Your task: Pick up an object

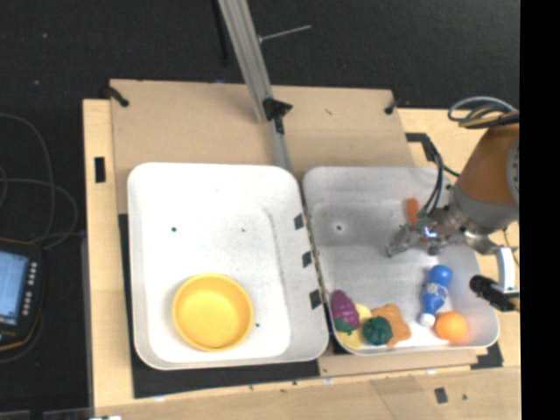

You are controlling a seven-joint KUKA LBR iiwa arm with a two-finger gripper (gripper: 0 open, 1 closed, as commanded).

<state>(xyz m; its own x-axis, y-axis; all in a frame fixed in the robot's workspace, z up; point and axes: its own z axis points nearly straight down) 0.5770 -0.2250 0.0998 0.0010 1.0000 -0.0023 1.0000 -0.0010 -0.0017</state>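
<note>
Looking at your right bin (367, 191), the gripper (411, 239) hangs over its middle, can't tell if it's clenched. Yellow bowl (213, 311) sits near-left; blue bottle (434, 292), orange ball (451, 325), purple (343, 310) and green toys (378, 330) crowd the near edge.

from my seat the gripper (418, 237) is a small dark blur over the right bin (367, 191); i cannot make out how its fingers stand. the arm (490, 178) is cut off by the right edge. a small orange thing (411, 208) sits partly behind the gripper, too small to name. the yellow piece (350, 340) lies mostly under the purple toy (344, 311) and green toy (378, 330). the handheld screen (16, 289) is cut by the left edge.
</note>
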